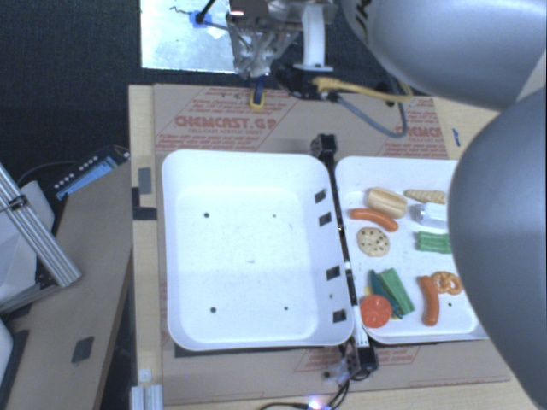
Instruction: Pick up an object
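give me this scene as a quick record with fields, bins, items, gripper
left bin: shallow white bin, nothing seen inside
right bin: shallow white bin holding toy food
items: tan bread roll, red sausage, round speckled cookie, red tomato, green pepper, brown pretzel
gripper: above the bench's far edge, beyond the left bin
held: nothing seen

Evenly and brightly lit from above. Mild glare on the white bins [248, 246]. Soft, slightly grainy throughout; blurred, out-of-focus arm [504, 186] looming at right.
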### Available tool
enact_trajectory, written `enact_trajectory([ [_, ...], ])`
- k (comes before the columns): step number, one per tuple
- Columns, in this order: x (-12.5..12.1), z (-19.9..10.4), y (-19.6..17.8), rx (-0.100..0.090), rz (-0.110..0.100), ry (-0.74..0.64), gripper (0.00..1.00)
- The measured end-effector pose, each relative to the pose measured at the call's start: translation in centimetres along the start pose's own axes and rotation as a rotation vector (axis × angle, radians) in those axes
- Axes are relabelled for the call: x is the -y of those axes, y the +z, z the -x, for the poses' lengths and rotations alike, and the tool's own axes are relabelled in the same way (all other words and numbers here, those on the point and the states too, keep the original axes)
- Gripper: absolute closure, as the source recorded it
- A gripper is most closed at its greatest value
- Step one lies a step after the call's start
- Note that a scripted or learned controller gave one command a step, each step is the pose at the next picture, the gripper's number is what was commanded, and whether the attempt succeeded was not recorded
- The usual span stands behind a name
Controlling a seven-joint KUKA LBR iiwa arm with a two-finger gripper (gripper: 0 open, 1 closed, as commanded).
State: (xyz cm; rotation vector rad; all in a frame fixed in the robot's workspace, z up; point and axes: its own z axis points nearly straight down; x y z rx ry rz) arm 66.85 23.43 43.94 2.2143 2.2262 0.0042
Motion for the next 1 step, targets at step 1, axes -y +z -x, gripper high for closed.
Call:
enact_trajectory([
  [1, 0.01, -0.02, -1.48, 0.0, 0.0, -0.001, 1.0],
])
